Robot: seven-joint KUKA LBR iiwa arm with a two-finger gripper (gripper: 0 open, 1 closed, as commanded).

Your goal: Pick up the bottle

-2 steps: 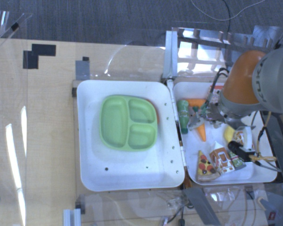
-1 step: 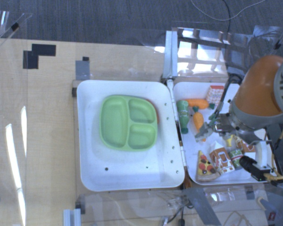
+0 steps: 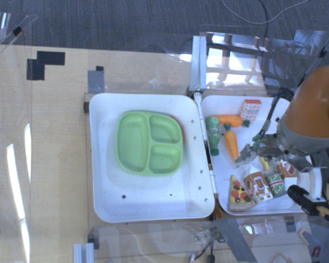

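Observation:
The green bottle [image 3: 212, 132] lies along the left wall of the right bin [image 3: 222, 204], next to two orange carrots [image 3: 231, 143]. My gripper [image 3: 248, 150] hangs over the middle of this bin, to the right of the bottle and just past the nearer carrot. It is open, with nothing between its fingers, and it is apart from the bottle. The grey arm with its orange band [image 3: 318, 106] comes in from the right and hides part of the bin's right side.
A red-and-white carton [image 3: 250, 109] stands at the bin's back. A pizza slice [image 3: 239, 192] and small food boxes [image 3: 266, 184] lie at its front. The left bin [image 3: 104, 201] holds a green divided plate [image 3: 149, 142]. A metal frame [image 3: 230, 64] stands behind the right bin.

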